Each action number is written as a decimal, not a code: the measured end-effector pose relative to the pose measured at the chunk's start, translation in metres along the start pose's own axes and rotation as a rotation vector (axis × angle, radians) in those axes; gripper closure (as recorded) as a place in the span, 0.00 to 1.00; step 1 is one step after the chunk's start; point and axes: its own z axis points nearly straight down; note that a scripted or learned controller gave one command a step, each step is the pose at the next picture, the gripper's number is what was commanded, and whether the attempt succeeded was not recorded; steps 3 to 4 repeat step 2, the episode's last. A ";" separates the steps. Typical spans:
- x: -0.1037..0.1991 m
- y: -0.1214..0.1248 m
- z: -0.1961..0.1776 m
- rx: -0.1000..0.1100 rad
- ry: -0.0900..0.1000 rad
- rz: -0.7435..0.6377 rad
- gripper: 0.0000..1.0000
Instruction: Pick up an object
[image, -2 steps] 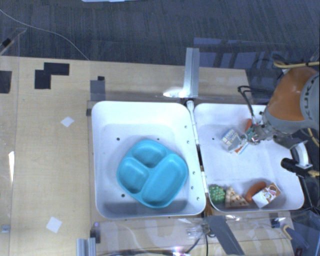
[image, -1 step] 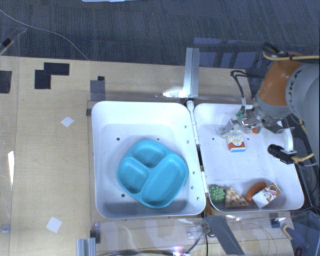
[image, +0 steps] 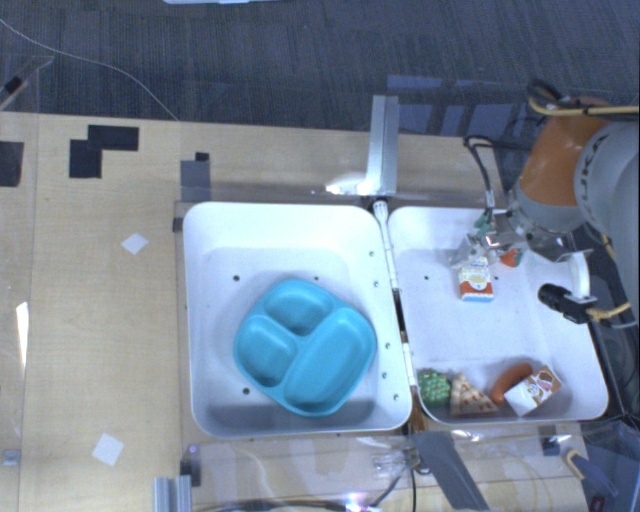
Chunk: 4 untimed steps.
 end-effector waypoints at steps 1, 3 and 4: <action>0.002 0.018 -0.063 0.008 0.003 -0.156 1.00; 0.051 0.034 -0.095 0.008 0.004 -0.064 1.00; 0.051 0.034 -0.095 0.008 0.004 -0.064 1.00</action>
